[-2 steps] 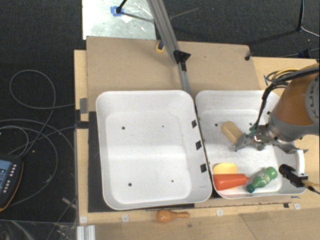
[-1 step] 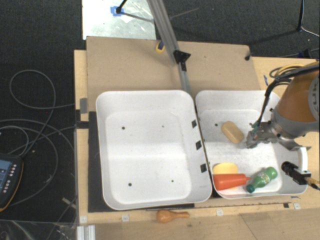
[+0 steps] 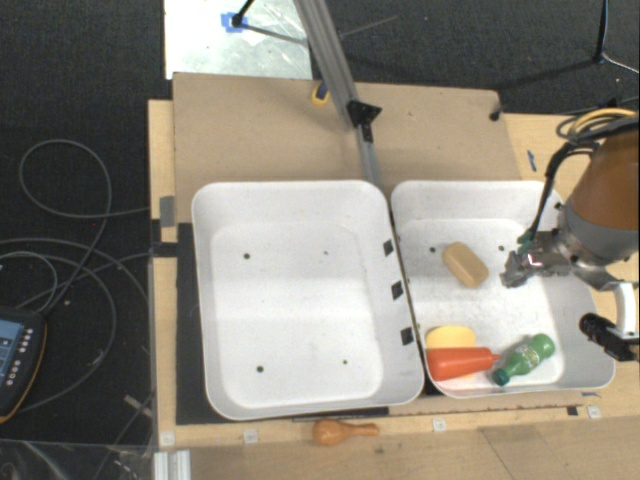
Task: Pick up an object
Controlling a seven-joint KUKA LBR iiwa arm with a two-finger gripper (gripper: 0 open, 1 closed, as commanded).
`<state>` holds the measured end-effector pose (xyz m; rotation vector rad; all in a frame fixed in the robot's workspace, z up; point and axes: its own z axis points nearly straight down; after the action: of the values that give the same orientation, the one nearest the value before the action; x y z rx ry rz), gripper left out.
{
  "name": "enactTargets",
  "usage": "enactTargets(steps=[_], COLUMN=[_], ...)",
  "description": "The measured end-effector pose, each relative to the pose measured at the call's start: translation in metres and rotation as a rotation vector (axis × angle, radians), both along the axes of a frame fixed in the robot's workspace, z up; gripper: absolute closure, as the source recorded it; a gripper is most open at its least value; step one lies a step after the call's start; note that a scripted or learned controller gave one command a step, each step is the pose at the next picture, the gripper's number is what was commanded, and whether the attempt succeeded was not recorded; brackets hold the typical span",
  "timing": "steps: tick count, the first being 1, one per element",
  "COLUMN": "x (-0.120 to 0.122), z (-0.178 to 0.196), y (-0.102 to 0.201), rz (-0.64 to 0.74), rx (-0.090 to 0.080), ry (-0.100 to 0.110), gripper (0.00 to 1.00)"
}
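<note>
Below, tan bench (image 3: 250,128) on dark carpet (image 3: 80,68).

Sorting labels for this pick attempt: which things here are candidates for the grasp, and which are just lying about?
Job in hand: tan block, yellow piece, orange carrot-like toy, green bottle, all in the right bin; gripper.

Lying about: left bin, wooden piece on the bench, handheld pendant, floor cables.
</note>
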<state>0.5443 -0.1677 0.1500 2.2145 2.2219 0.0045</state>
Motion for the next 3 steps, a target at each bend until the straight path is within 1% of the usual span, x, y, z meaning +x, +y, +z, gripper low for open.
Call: enactTargets(steps=[1, 2, 3], x=[0.003, 0.004, 0.007], z=[0.065, 0.081, 0.085], y=[0.000, 0.000, 0.064], rz=[0.002, 0.002, 0.008], rx=[-0.001, 0.000, 0.004], ry=[-0.004, 0.001, 0.003], gripper=[1.00, 1.00, 1.00])
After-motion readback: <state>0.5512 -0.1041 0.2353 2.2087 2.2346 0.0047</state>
